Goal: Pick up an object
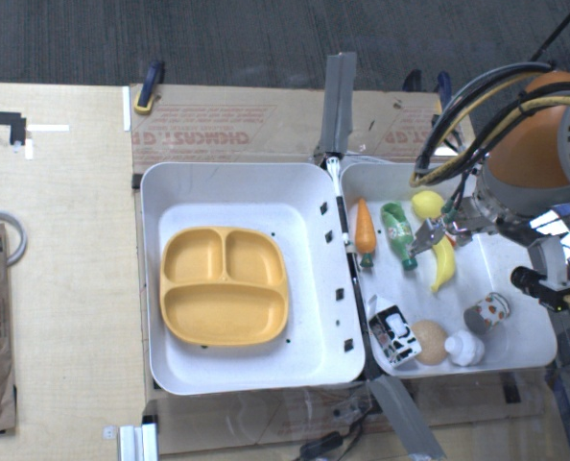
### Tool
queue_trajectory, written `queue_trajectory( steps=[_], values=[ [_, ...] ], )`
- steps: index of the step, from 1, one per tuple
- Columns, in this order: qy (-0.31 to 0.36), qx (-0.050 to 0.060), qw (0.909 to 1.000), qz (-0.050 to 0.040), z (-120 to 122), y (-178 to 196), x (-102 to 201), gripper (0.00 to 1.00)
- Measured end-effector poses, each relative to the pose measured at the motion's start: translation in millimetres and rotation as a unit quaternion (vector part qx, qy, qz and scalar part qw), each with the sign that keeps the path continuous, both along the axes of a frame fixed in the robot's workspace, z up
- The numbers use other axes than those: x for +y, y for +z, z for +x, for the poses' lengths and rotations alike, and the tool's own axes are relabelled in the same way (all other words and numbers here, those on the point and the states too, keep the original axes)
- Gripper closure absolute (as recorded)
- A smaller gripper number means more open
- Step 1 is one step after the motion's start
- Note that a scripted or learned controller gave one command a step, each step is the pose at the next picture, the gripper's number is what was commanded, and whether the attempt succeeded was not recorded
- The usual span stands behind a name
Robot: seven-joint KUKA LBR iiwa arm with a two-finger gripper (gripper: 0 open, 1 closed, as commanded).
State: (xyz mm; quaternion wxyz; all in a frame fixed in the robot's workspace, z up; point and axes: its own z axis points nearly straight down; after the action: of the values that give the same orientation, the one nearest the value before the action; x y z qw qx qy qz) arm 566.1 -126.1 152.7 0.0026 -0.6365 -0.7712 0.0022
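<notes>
End effector (431, 232) grip unclear, right bin (515, 353) banana (443, 264), carrot (364, 227), left bin (160, 257) yellow plate (225, 286)

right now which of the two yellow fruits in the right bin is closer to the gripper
The banana: the gripper sits right at its upper end. The lemon lies a little farther up, toward the bin's back wall, apart from the gripper tips.

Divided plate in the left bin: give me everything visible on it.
The divided plate is yellow-orange and looks like matte plastic, a rounded rectangle with three compartments: two smaller at the far side, one long one at the near side. It lies flat, right side up, on the left bin floor, left of centre. All compartments look empty. Nothing else touches it.
</notes>
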Motion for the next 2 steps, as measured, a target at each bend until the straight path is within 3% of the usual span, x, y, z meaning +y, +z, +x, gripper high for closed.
queue_trajectory(
  steps=[1,2],
  values=[
    [-0.014,-0.001,0.9999,-0.0004,32.2,-57.6,-61.7,0.0],
    [-0.014,0.001,0.9999,0.0001,32.1,-51.8,-62.3,1.0]
  ],
)
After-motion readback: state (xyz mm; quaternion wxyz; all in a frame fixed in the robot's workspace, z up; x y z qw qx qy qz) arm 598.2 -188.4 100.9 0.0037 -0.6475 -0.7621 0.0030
